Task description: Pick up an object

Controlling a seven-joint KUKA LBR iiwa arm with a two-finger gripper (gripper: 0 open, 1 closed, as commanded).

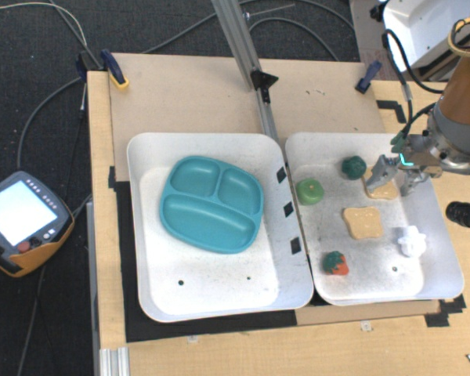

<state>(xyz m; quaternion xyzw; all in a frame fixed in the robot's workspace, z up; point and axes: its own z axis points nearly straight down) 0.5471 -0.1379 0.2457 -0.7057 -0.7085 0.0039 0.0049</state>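
Looking down from the overhead camera, the gripper (394, 180) sits low over the right bin (439, 280), with its fingers (382, 171) spread around a tan, bread-like piece (381, 190). That piece lies right between them, but I can't tell if they're actually pinching it. A dark green ball (353, 166) is just beside it. The teal divided plate (212, 204) rests in the left bin (153, 288).

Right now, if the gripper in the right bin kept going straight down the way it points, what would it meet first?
Most likely the tan piece lying right under the gripper, near the dark green object. Depth is hard to judge from this slanted view, so it may already touch it; otherwise the right bin floor comes next.
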